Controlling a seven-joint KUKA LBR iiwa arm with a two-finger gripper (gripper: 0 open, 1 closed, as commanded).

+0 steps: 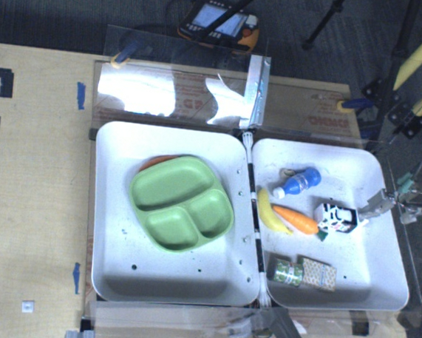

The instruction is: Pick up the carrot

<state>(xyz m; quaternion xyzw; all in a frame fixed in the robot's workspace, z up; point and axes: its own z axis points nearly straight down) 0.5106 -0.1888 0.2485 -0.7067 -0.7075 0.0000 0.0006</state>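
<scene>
- Sitting in the right bin (378, 288), mid-left area: the carrot (296, 219), orange, lying roughly flat, thick end toward the bin's centre where a dark green stub shows.
- Banana (270, 213) lies right against the carrot's left end, looks touching. Black-and-white cow toy (338, 218) sits just beside the green stub end. Blue bottle (299, 182) near, above; small can with a patterned packet (303, 273) below, apart.
- Gripper (383, 203) is at the bin's right rim, well apart from the carrot. Can't tell its open/closed state from this angle.
- Handling guess: looks like a plastic toy carrot, so light, rigid, smooth and a bit slippery; tapered, so it may squirt out of a pinch near the tip.
- Best hold, in my view: across the mid-body, the part clear of both neighbours.
- Risk: crowded ends, a finger could nudge banana or cow.
- Left bin (110, 214) holds a green divided plate (182, 202); irrelevant.
</scene>
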